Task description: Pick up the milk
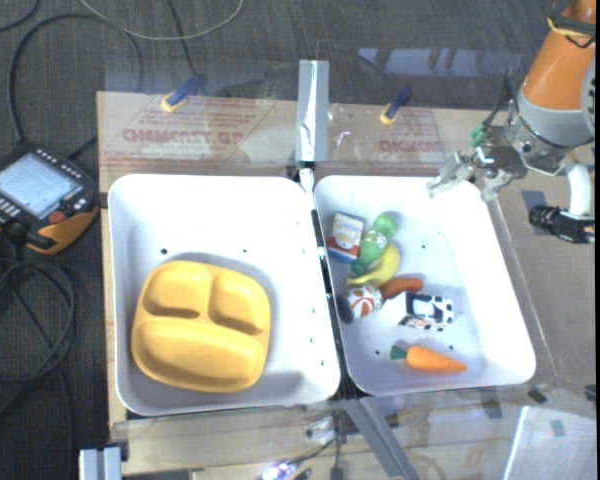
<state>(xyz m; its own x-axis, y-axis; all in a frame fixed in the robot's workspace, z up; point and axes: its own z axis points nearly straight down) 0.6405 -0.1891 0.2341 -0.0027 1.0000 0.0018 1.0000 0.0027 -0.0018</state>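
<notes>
The milk [427, 312] is a small carton with black and white cow patches, lying on its side in the right bin [500, 298], right of centre. My gripper [467, 181] hangs over the bin's far right corner, well above and behind the milk. Its two fingers are spread open with nothing between them. The grey arm with its orange band [560, 58] comes in from the upper right.
Around the milk lie a red sausage [404, 286], a red and white ball [363, 301], a banana [380, 265], a green bottle [377, 234], a small printed carton [346, 232] and a carrot [432, 359]. The left bin [130, 208] holds a yellow divided tray [202, 324].
</notes>
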